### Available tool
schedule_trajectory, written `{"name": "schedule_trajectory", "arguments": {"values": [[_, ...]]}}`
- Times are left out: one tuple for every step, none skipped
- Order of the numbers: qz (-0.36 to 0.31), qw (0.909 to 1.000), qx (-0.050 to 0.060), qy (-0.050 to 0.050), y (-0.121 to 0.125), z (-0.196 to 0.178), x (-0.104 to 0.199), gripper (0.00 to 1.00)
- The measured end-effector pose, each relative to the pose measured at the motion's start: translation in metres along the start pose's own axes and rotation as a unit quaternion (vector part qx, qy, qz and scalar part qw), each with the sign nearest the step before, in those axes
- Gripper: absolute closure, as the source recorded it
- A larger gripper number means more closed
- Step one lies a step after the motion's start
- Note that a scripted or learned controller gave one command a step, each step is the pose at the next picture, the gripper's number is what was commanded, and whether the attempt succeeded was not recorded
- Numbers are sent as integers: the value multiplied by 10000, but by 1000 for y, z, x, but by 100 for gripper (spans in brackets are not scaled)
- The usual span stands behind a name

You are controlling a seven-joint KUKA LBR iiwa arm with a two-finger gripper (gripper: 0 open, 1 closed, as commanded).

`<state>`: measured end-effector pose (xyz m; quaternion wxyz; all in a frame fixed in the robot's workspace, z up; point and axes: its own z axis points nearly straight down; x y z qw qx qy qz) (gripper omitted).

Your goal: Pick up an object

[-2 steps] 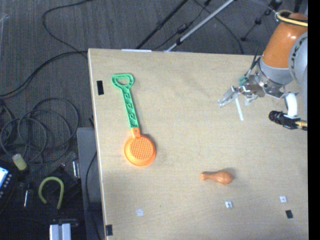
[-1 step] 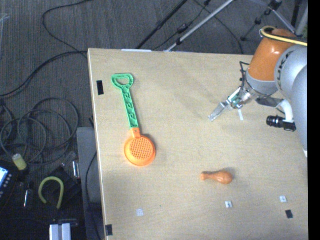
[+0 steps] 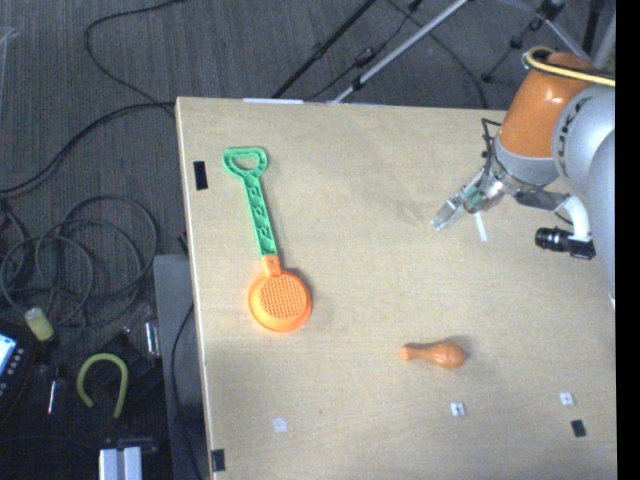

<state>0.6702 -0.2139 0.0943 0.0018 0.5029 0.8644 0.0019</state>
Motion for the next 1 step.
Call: {"name": "schedule_trajectory", "arguments": {"values": [[85, 10000, 12, 3, 23, -74, 42, 100]]}}
